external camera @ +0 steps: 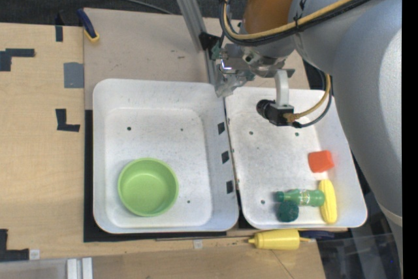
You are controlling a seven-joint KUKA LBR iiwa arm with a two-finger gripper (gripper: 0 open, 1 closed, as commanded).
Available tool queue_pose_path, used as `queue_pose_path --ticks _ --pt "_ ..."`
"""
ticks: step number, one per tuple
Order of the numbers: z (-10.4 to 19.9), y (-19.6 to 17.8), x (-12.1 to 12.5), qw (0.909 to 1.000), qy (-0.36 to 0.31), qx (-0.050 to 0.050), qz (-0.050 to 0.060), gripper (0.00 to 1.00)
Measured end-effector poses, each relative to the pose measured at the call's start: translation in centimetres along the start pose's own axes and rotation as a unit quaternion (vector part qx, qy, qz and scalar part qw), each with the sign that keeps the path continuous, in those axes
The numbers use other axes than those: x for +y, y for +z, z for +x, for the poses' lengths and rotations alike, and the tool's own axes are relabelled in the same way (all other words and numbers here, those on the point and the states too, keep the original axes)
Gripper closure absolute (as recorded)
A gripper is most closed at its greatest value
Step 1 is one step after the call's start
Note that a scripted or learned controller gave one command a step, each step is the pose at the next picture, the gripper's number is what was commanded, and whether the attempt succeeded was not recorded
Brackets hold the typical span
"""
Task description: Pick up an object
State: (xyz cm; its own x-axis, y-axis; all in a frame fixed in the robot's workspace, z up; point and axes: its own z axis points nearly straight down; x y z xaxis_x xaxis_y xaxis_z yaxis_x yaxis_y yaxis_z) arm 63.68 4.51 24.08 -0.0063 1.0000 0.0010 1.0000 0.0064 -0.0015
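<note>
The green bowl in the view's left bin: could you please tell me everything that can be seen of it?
The green bowl is round, lime green and matte, plastic by the look, with a plain rim. It stands upright, mouth up, nothing seen inside. It rests on the floor of the white bin on the view's left, toward its near left corner, and nothing else touches it.

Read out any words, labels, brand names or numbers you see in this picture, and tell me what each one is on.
Nothing reads clearly enough to quote.
Grey arm: a dark mark, perhaps part of a logo, crossed by a cable; unreadable.
Green bottle: any label is too small to read.
Green bowl, orange block: no markings visible.
Black tape pieces on the bench: shapes, not letters.
</note>
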Motion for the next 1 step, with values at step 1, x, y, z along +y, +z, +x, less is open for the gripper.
queue_pose_path --ticks 1 --pt "5.51 1.49 -0.9 1.0 0.0 0.0 0.001 1.0"
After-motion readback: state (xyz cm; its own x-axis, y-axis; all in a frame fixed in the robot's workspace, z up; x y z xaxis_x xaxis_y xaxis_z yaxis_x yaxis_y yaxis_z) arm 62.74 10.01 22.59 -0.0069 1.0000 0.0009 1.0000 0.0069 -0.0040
